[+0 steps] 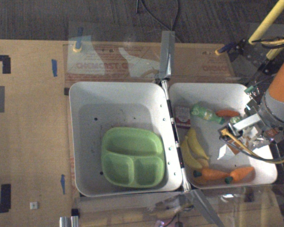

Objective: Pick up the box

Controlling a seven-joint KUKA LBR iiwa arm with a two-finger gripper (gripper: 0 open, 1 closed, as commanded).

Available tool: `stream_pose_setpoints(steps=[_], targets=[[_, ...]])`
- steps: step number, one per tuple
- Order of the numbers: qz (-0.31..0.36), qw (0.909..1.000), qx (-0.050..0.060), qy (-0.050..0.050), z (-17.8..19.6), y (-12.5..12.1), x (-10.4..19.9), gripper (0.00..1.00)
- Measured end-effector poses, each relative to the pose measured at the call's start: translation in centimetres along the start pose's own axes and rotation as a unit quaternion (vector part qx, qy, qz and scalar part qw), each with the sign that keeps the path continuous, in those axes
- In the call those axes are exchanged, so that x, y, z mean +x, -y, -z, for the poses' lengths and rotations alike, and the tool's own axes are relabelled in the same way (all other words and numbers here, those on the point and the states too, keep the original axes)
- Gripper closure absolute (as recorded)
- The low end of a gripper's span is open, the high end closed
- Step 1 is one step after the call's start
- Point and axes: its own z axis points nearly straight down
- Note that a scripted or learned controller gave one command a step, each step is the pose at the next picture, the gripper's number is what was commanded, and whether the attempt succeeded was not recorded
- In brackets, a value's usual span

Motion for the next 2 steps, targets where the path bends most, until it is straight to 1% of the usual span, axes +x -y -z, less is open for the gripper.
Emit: stream_pose_setpoints(steps=[1,2], targets=[[-0.014,0.9999,-0.001,-0.001,0.5,-0.4,3.9,1.0],[-0.027,0.9996,-0.001,0.0,-1.9,-3.0,8.7,1.0]])
